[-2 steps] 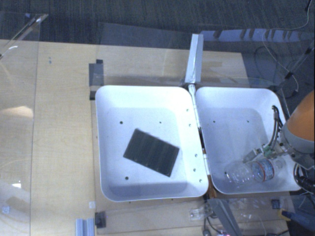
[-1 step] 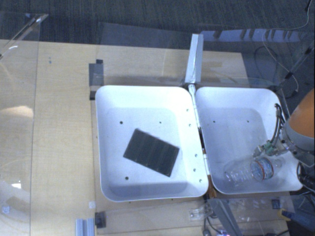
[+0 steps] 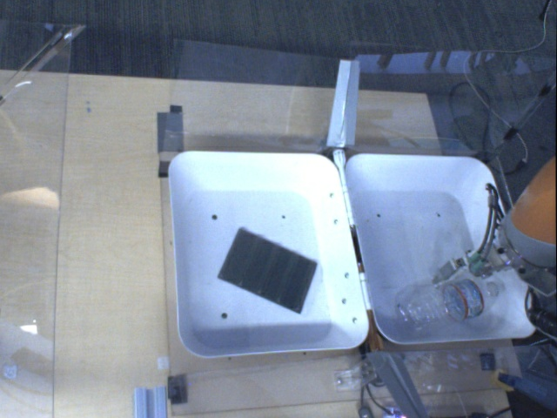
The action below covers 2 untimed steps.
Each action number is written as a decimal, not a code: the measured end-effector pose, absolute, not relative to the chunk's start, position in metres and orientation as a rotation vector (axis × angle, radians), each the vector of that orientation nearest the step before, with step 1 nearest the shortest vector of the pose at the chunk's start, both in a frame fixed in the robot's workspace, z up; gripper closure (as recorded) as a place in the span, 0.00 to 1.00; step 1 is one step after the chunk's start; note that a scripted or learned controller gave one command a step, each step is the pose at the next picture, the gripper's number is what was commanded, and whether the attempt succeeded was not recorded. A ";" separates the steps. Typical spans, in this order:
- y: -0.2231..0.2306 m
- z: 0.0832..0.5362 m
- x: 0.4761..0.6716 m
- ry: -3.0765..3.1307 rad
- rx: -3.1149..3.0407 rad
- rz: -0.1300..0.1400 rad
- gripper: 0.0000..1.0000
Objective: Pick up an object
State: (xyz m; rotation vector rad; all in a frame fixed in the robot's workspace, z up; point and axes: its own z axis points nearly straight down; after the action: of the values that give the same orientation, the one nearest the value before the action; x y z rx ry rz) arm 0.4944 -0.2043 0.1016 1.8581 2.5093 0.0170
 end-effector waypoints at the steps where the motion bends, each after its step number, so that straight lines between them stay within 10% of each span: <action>1: -0.203 0.090 0.491 2.540 1.826 0.007 0.00; 2: -0.202 0.102 0.494 2.536 1.822 0.015 1.00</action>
State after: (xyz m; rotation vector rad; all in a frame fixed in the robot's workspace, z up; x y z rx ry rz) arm 0.4941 -0.2024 0.1016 1.8216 2.5361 0.0147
